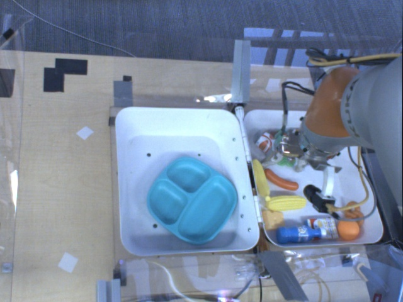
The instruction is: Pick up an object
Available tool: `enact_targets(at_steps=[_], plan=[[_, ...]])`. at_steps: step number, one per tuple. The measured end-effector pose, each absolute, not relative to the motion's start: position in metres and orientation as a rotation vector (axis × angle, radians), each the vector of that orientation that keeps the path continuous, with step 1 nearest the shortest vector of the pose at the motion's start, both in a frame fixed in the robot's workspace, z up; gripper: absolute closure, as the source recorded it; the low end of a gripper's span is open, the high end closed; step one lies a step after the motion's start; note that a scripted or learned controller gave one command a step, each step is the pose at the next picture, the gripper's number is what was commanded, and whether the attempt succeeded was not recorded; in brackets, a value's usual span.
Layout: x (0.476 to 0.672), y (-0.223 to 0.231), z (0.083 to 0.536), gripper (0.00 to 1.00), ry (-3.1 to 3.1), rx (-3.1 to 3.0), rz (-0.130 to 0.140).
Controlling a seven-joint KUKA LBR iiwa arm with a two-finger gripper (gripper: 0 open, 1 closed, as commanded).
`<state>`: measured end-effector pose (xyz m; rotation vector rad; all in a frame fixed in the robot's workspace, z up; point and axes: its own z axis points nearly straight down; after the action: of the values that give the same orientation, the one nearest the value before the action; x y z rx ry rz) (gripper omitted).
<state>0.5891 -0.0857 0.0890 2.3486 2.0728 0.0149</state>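
In the right bin (378,234), the claw (291,148) hangs over crowded toys at twelve o'clock; its grip I cannot tell. It could snag the hotdog (281,180) or slip between neighbours.

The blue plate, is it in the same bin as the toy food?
No, the blue plate lies in the left bin, while the toy food is in the right bin.

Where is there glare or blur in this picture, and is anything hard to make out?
In the camera view, glare flares on the metal bracket between the bins, and reflections streak the clear sheet at the left edge. The blue plate is sharp, casting a soft shadow in the left bin. The tool is dark and cluttered over the right bin.
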Motion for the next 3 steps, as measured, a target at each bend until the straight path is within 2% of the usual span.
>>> enact_targets(at_steps=[1,2,3], plan=[[0.591,-0.086,0.102,1.00,2.070,2.344,0.020],[0.591,-0.086,0.102,0.00,2.070,2.344,0.020],[0.593,-0.085,0.113,1.00,2.069,2.342,0.025]])
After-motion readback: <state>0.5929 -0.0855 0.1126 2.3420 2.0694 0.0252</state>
